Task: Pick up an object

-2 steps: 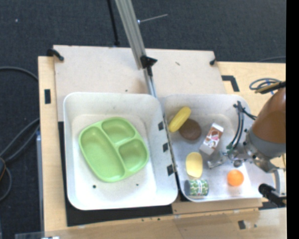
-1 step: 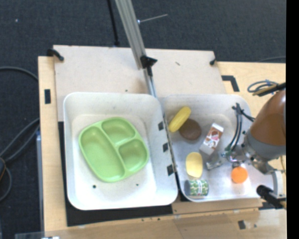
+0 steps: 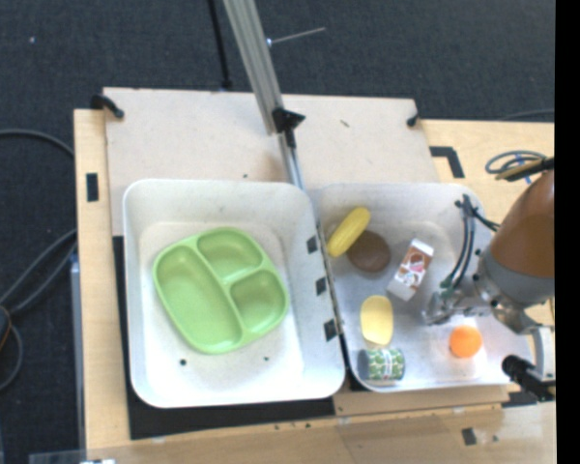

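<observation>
The right bin (image 3: 396, 199) holds several small objects. A yellow banana-shaped piece (image 3: 348, 231) lies at the back, touching a brown ball (image 3: 369, 253). A white carton with red print (image 3: 412, 268) stands near the middle. A pale yellow oval (image 3: 376, 319) and a green patterned can (image 3: 382, 362) sit at the front left, and an orange ball (image 3: 465, 342) at the front right. My gripper (image 3: 443, 307) hangs low inside this bin, between the carton and the orange ball, just above and left of the ball. I see nothing held in it.
The left bin (image 3: 145, 211) holds a green divided plate (image 3: 220, 288). A metal post (image 3: 256, 56) slants up from the back between the bins. The arm's orange band (image 3: 527, 230) and cables overhang the right bin's right wall.
</observation>
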Motion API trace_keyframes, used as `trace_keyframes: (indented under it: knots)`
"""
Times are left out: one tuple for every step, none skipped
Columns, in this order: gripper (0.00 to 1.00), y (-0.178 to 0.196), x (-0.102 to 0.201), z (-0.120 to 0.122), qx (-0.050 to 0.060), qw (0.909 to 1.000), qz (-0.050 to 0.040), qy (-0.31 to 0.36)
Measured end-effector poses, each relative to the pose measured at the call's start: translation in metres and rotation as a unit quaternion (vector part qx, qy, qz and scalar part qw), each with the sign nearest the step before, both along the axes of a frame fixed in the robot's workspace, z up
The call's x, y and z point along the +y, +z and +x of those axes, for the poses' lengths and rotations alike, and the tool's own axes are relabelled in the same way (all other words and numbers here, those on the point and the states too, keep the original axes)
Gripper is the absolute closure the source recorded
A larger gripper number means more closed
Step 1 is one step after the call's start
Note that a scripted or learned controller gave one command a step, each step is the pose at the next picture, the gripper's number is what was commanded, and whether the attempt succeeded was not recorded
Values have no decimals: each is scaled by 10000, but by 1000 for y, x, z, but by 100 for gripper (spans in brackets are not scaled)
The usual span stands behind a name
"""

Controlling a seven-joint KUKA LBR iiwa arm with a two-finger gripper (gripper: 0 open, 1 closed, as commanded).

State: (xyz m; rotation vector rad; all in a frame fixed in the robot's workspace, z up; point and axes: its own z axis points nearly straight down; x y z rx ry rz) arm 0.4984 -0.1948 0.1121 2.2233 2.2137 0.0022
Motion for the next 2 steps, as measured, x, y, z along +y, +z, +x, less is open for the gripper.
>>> trace_keyframes:
  knots:
    - [100,61,-5,2,1,10000,-3,35]
    - [100,125,-5,7,-28,10000,-10,41]
